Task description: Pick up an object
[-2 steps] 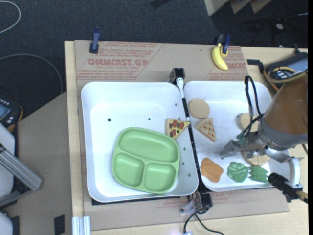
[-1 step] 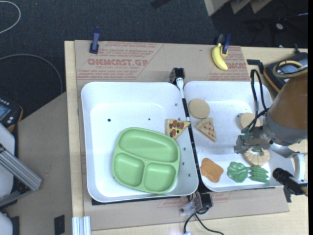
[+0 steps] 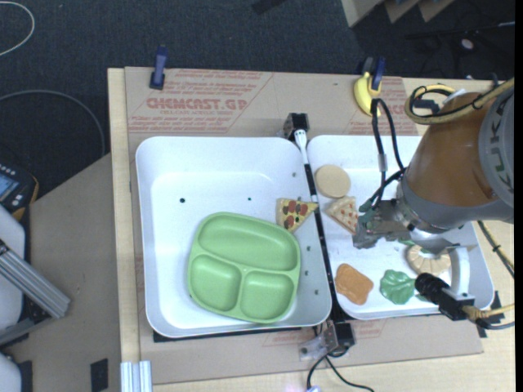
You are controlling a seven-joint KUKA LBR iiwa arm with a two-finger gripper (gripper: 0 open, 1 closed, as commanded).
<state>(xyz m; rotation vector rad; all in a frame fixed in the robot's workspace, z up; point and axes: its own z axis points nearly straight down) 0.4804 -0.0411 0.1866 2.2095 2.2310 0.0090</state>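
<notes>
I'm hanging over the right bin (image 3: pixel 482 288), reaching in from the right, with my gripper (image 3: pixel 369 229) low near the bin's left-middle. I can't tell its state, since wrist and cabling are blocking the tips, and nothing is visibly held.

Candidate objects in the right bin: a toy sandwich wedge (image 3: pixel 344 213) just beside my gripper on its upper left, a round tan cookie (image 3: pixel 333 180) above that, an orange nugget-like piece (image 3: pixel 354 283) and a green leafy piece (image 3: pixel 397 287) toward the near edge, and a pale ring-shaped item (image 3: pixel 425 260) partly hidden under my wrist.

The left bin (image 3: pixel 163 178) is holding a green divided tray (image 3: pixel 244 267), and a toy pizza slice (image 3: pixel 294 212) is lying next to the divider.

Progress: I'm judging this as the approach or descent stage. Every object looks to be resting on the bin floor, so no pick is done yet. What's left: closing on something, most likely the sandwich wedge as it is nearest, then lifting clear.
</notes>
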